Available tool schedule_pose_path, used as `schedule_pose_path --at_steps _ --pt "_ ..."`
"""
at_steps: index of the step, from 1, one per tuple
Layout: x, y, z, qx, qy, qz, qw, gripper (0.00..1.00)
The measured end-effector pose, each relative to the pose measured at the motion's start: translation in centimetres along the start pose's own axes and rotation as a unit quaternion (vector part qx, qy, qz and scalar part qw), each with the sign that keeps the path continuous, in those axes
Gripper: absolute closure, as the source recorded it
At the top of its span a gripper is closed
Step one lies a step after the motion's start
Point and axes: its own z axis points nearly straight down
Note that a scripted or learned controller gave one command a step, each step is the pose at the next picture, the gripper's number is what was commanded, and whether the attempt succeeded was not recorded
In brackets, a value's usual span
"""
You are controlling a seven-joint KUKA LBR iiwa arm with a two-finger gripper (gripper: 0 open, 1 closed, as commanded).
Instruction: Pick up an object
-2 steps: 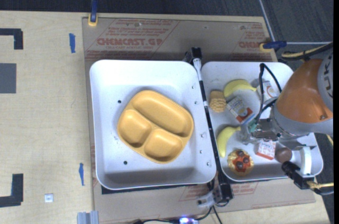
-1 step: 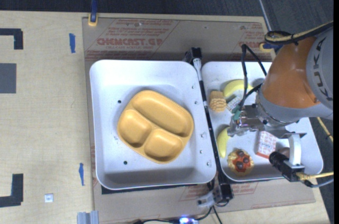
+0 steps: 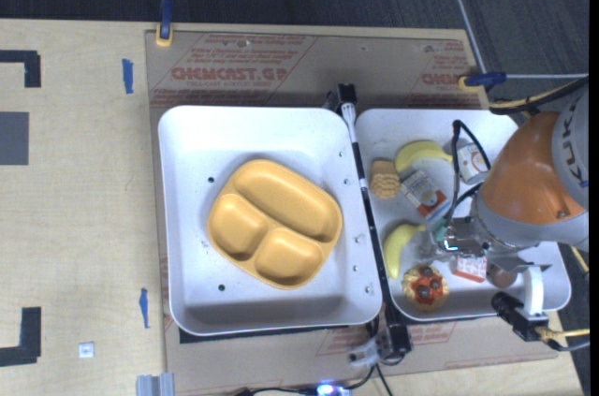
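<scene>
Cardboard covers the table (image 3: 84,198), with two white bins side by side on it. A yellow divided tray (image 3: 273,221) lies in the left bin (image 3: 187,141). The right bin (image 3: 552,291) holds small food items: two bananas (image 3: 421,155), a biscuit (image 3: 385,179) and a red-orange piece (image 3: 426,285). The arm's claw (image 3: 447,240) hangs low among them; its state cannot be told. By my judgement nothing is lifted yet, so the pick remains.

I see a yellow three-compartment tray (image 3: 272,222) lying in the left white bin (image 3: 187,141), which sits on cardboard (image 3: 309,62) over the tan worktop (image 3: 75,226).
</scene>
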Motion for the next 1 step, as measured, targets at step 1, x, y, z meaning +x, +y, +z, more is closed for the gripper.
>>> schedule_pose_path --at_steps 1 --pt "0.1 0.04 0.03 0.0 0.001 -0.001 1.0 0.0"
